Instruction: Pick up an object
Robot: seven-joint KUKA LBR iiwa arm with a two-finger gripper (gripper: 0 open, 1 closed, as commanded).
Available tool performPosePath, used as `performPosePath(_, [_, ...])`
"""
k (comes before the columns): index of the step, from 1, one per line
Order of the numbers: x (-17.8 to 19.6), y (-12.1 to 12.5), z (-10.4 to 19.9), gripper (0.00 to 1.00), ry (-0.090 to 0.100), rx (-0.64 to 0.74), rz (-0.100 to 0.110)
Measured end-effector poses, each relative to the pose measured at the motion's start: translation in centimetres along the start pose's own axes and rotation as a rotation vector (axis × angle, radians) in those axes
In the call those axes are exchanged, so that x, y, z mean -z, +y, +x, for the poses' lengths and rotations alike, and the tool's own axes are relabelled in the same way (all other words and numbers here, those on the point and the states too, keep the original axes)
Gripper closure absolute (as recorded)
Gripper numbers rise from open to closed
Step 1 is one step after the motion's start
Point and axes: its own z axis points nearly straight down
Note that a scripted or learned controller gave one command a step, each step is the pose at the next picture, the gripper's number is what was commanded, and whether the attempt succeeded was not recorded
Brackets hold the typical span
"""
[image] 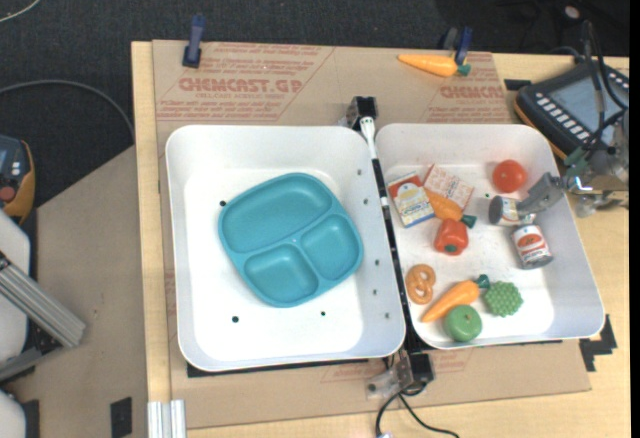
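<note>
Two white bins (pixel 190 256) are laid out, toys untouched in the right one, nothing lifted yet; the gripper (pixel 515 208) hangs low there, its state impossible to tell.

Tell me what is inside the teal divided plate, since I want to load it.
The teal divided plastic plate lies in the left shallow white bin. All three of its compartments show bare teal. The bin floor under the plate is covered.

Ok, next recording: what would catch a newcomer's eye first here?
Probably the teal divided plate, lying alone in the left bin. Next, the bright clutter of toy food in the right bin: a red tomato, a green apple and broccoli. A stray carrot lies on the board behind the bins.
</note>
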Motion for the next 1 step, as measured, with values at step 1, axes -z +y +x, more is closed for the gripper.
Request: performPosePath(1, [1.85, -3.38, -4.90, 0.00, -0.004, -0.005, -0.002])
